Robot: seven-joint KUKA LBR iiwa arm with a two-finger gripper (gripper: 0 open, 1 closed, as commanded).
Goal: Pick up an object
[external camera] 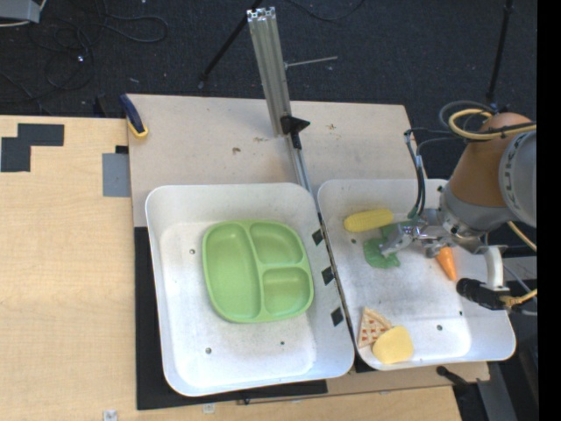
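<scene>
the task was in its early stage: nothing was lifted. the two-finger metal claw (405, 238) sat low in the right white bin (421, 345), directly beside the flat green leaf-shaped toy (379, 256). whether it was spread or closed could not be told.

In the right-hand bin (491, 345) lie several small toy foods. A yellow, banana-like piece (368, 220) rests flat near the bin's far left part, its long side running left to right. Just beside it, nearer the middle, sits a small green piece (379, 254), flat and irregular. An orange carrot-like piece (448, 262) lies tilted towards the right. At the near left corner a waffle wedge (372, 326) touches a yellow lump (393, 346).
</scene>
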